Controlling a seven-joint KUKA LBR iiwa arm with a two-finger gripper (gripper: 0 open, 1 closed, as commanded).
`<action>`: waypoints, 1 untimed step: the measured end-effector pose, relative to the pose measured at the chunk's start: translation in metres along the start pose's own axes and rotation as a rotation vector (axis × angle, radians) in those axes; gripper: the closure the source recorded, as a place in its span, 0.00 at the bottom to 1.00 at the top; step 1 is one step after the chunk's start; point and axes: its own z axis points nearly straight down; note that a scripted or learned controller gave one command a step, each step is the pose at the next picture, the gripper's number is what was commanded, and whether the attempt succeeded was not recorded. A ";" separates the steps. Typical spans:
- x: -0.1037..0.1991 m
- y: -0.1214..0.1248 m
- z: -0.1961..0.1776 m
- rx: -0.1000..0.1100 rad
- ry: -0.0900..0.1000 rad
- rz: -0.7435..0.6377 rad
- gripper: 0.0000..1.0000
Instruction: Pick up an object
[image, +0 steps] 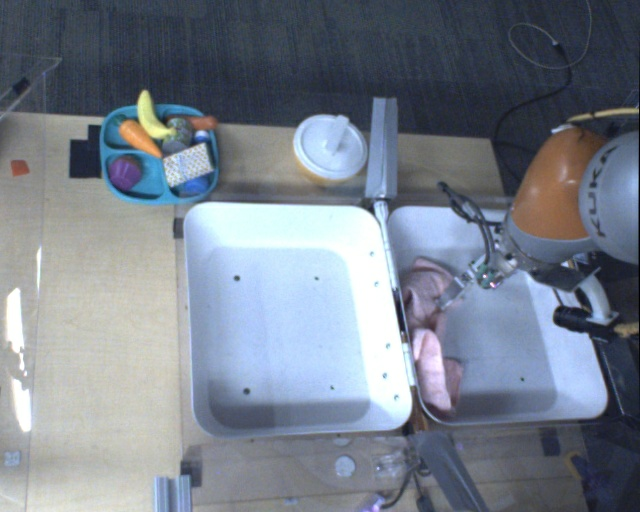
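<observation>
A crumpled pink cloth-like object (426, 284) lies against the left wall of the right bin (520, 350). Below it a second pink piece (433, 368) stretches toward the bin's front left corner; whether the two are one item is unclear. The gripper (449, 296) reaches in from the right on the grey arm with its orange band (560, 195). Its tip sits at the right edge of the upper pink piece, touching or just above it.
The left bin (285, 315) adjoins the right one along a metal divider (381, 150). Behind the bins stand a white lidded cup (330, 148) and a blue tray (160, 155) of toy food. Cables run near the arm at the right.
</observation>
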 end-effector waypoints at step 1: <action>-0.002 0.052 0.004 -0.005 -0.001 0.372 0.00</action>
